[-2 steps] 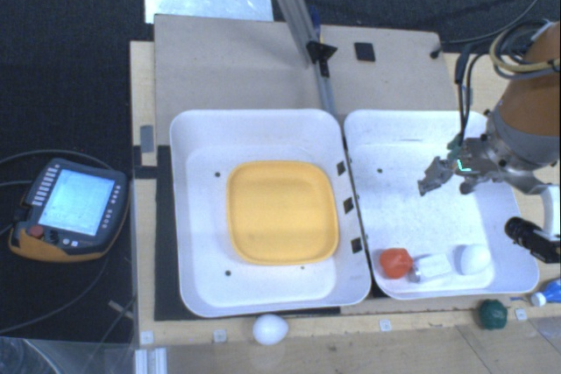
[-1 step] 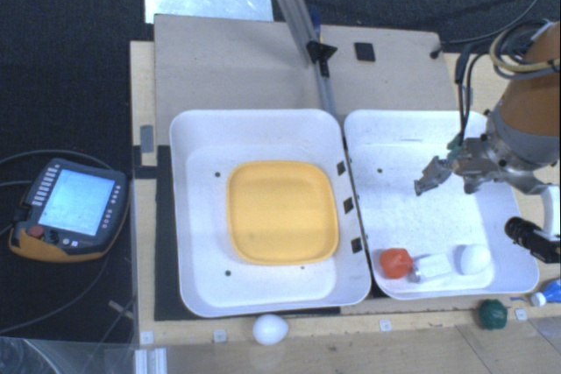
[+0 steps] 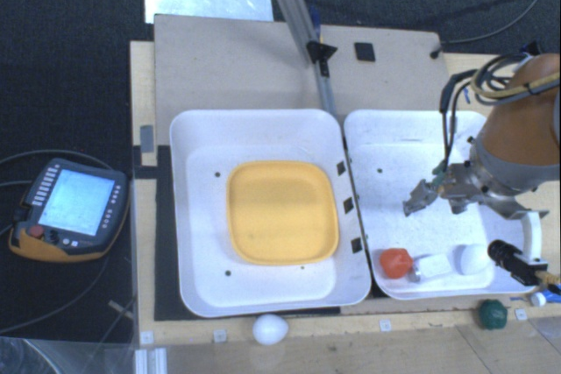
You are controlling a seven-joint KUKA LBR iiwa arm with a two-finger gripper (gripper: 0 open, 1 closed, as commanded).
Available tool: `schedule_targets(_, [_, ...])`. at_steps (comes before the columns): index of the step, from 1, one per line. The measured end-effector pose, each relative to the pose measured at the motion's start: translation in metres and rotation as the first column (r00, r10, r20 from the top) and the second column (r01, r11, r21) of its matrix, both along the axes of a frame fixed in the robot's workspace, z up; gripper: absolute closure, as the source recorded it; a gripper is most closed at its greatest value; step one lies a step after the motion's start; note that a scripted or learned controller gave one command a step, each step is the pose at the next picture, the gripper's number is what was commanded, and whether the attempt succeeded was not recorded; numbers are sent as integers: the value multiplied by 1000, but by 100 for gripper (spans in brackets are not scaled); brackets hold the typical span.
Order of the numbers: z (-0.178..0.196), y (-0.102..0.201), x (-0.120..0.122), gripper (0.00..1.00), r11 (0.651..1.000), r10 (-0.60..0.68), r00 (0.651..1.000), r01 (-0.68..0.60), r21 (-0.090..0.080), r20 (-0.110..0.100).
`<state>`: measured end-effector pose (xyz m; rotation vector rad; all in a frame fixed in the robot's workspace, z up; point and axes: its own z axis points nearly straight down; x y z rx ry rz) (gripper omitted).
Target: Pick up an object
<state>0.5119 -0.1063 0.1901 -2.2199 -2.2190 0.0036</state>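
Note:
The right bin (image 3: 386,144) holds three small objects along its front wall: a red object (image 3: 394,262), a small white and clear piece (image 3: 429,266) beside it, and a white rounded object (image 3: 471,258). My gripper (image 3: 422,197) hangs over the middle of this bin, roughly above and a little behind the red object, pointing to the left. Nothing shows in its grasp. The grey arm with its orange band (image 3: 526,118) comes in from the right edge.
The left bin (image 3: 197,188) holds a yellow square plate (image 3: 283,211). A white egg-shaped object (image 3: 270,328) and a green ball (image 3: 493,314) lie on the bench in front of the bins. A teach pendant (image 3: 70,208) sits at far left.

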Motion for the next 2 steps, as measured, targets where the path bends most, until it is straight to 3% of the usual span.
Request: schedule_targets(2, [-101, 3, 3, 0, 1000, 1, 1000, -1, 0, 2])
